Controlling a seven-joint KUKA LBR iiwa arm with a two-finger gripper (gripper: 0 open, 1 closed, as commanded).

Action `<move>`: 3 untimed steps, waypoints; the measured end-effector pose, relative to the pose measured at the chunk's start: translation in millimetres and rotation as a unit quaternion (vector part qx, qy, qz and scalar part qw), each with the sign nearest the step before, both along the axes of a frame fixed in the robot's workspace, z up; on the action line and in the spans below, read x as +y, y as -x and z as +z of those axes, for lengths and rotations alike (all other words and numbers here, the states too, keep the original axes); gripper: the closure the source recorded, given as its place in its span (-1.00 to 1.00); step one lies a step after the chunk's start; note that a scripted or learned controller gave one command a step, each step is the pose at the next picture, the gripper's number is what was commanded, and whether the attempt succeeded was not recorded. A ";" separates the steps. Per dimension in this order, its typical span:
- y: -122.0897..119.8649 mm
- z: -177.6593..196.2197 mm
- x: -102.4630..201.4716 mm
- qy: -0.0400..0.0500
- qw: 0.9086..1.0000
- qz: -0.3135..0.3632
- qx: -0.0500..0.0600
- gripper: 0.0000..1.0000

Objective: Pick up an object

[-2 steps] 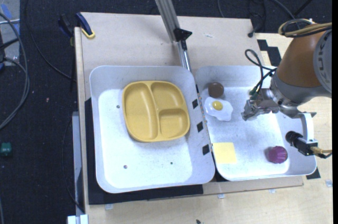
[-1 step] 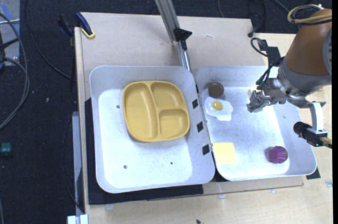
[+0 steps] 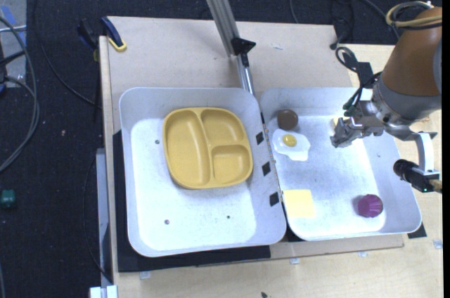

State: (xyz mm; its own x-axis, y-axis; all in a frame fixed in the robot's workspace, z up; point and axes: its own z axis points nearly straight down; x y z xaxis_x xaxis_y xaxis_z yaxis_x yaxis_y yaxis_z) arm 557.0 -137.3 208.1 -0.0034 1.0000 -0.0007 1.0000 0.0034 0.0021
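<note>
The purple ball (image 3: 369,206) lies nearest the camera, in the front corner of the right bin (image 3: 394,223), with the yellow square (image 3: 299,202) beside it toward the bin's left edge. Farther back sit the fried egg (image 3: 291,144) and, touching it, the brown disc (image 3: 287,119). The gripper (image 3: 342,133) hangs over the bare middle of this bin, near its back wall, apart from all four things; I cannot tell whether the fingers are wide or narrow, as they blur into a grey cluster, and nothing shows between them.

To do the pick well, I judge it should move over one target before dropping. The ball looks the best bet: rounded and raised enough for the fingers to close round its sides. The square and egg look flat and thin, hard to get under on a smooth floor.

The bins are matte white, shallow, with rounded corners. In the left bin (image 3: 140,219) rests a mustard tray (image 3: 208,147), glossy plastic, with three compartments. The egg is white with a yellow dome. The table (image 3: 169,50) is pale wood
</note>
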 end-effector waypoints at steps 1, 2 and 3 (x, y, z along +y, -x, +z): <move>1.7 -5.9 49.0 -0.001 1.000 0.002 0.002 1.00; 8.6 -12.3 101.2 -0.001 1.000 0.002 0.002 1.00; 8.4 -12.7 156.1 -0.001 1.000 0.002 0.001 1.00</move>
